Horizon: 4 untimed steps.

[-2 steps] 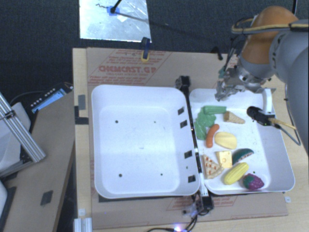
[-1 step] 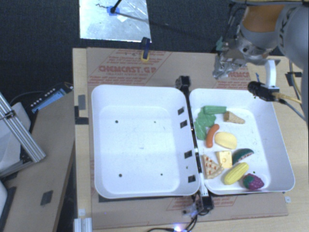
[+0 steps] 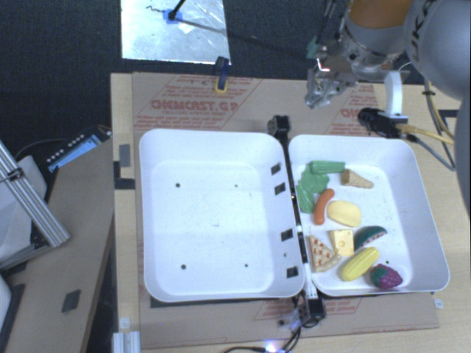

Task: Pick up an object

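Toy food (image 3: 343, 213) in right bin (image 3: 423, 219), claw (image 3: 319, 98) raised above rim

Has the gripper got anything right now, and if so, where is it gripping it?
Nothing is held. The gripper hangs above the far edge of the right bin, with no object between its fingers; the toy food lies in that bin.

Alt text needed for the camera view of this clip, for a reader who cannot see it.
A grey arm's two-finger gripper hangs above the bench behind the right shallow white bin, which holds toy foods including an orange carrot, a yellow corn cob and a pizza slice. The left white bin sits alongside.
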Each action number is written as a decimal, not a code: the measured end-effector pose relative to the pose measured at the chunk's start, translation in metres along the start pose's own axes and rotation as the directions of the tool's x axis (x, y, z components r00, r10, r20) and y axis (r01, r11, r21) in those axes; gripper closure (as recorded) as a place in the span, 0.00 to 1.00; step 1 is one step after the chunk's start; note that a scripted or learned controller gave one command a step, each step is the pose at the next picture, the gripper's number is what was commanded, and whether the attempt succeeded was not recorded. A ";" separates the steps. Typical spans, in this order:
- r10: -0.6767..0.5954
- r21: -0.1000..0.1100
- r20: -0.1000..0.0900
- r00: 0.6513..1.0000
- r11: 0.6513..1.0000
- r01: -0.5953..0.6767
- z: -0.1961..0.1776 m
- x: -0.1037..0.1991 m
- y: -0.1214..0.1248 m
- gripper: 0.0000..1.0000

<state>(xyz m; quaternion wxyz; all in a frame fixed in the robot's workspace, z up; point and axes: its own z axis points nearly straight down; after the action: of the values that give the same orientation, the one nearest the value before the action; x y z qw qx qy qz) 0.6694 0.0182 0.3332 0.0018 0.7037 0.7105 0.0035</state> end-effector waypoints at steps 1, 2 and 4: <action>-0.002 0.001 -0.001 1.000 1.000 0.002 -0.042 0.089 -0.003 1.00; 0.000 0.002 0.000 1.000 1.000 0.000 -0.066 0.174 0.001 1.00; 0.005 0.004 0.001 1.000 1.000 -0.005 -0.118 0.203 0.002 1.00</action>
<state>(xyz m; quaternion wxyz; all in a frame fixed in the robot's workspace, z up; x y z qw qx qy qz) 0.6688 0.2214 0.4521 0.0009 0.7055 0.7087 0.0017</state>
